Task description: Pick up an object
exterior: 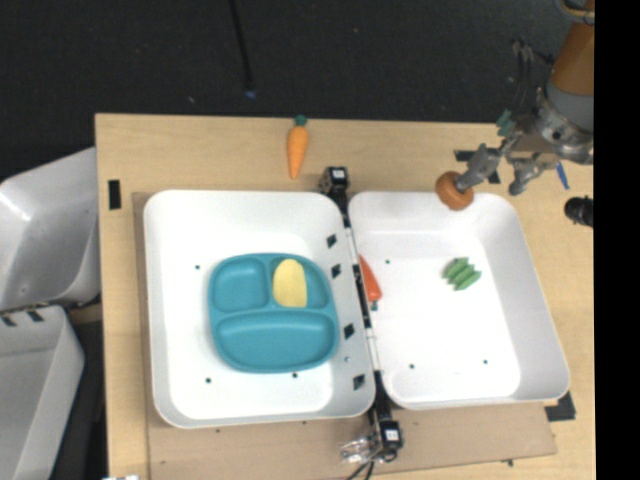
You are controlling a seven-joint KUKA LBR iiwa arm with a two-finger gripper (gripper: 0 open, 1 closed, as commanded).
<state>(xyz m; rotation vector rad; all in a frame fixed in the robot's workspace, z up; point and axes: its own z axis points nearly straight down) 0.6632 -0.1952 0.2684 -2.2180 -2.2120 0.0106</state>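
A tan bench (120,158) is filling the middle of the frame, and two white bins are sitting side by side on it: the left bin (170,368) toward the lower left, the right bin (520,368) toward the lower right, their inner edges touching along the centre. A carrot (297,148) is lying directly on the bench at upper centre, just above the left bin's top edge, green end pointing up. An orange-brown round thing (455,191) is resting at the right bin's upper rim, upper right.
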